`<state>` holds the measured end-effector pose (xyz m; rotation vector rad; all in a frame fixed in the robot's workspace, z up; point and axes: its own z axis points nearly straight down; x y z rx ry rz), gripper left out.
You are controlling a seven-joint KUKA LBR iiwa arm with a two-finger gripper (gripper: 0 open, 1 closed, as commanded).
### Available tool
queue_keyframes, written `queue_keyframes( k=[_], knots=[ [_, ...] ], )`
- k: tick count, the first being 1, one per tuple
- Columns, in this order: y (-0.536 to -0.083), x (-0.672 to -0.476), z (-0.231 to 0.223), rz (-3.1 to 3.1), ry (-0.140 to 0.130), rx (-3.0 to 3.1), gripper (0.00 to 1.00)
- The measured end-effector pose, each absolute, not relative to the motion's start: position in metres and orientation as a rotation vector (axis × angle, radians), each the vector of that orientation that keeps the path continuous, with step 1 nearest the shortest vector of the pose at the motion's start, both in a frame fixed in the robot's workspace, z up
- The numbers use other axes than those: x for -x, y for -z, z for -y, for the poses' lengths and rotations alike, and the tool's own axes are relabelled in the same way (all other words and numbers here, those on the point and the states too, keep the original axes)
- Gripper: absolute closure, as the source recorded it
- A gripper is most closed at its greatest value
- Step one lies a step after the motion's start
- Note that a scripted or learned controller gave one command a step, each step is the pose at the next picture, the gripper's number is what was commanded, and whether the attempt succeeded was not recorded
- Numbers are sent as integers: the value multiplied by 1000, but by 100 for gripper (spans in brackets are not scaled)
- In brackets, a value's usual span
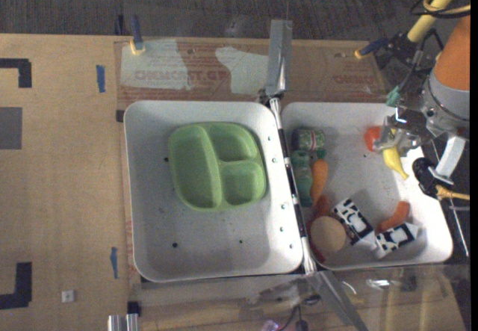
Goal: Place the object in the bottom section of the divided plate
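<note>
Bench with two white bins: green divided plate [217,165] lies in the left one.
Claw [396,144] hovers over the right bin [441,243], well right of the plate; whether it grips the yellow banana [396,161] I cannot tell.

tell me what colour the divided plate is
Light green; the divided plate shows clearly in the camera view.

We count two white bins: the left bin [149,247] has one green plate [216,165] with three sections. The right bin [351,116] has one banana [396,160], one carrot [319,178], two cow-print toys [351,219] [396,237], and one tan ball [327,234].
</note>
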<state>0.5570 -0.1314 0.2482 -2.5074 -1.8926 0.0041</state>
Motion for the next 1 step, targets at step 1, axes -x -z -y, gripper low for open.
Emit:
queue_keyframes(
  k=[1],
  knots=[
    [-248,-557,131,1893,-4,2508,0]
  ],
)
